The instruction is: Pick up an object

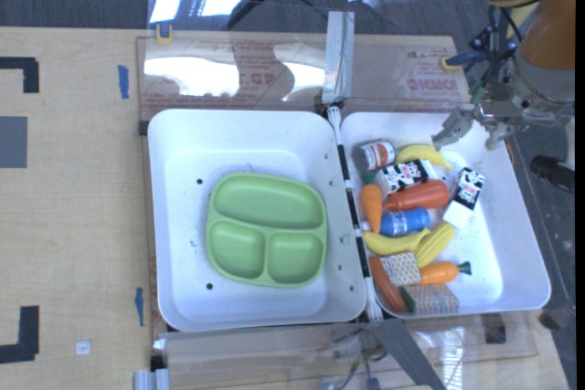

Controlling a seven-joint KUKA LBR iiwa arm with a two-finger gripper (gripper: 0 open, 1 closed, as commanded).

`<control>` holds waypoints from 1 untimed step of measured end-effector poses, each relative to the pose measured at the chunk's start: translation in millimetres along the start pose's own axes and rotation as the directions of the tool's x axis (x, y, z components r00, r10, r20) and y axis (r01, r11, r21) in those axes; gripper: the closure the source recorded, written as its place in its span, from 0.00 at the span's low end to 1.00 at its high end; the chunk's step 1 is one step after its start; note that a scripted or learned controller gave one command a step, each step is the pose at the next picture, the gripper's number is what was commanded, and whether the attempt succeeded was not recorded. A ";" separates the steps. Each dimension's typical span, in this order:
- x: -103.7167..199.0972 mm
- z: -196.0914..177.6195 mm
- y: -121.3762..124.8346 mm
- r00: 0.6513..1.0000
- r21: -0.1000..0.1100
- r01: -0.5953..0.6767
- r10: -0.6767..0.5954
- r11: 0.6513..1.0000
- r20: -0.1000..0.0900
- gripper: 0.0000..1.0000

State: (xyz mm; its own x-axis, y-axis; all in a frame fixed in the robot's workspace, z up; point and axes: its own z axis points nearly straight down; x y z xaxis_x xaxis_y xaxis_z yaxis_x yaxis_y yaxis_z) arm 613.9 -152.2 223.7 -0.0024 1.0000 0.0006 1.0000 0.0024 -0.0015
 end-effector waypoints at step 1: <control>-55.6 90.5 -15.1 0.994 -0.003 0.113 -0.113 0.994 0.002 0.00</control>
State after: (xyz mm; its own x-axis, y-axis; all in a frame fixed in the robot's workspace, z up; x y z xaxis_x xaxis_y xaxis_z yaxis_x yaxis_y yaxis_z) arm 598.7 -207.8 133.2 -0.1154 0.9933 -0.0013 0.9933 0.1154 0.0020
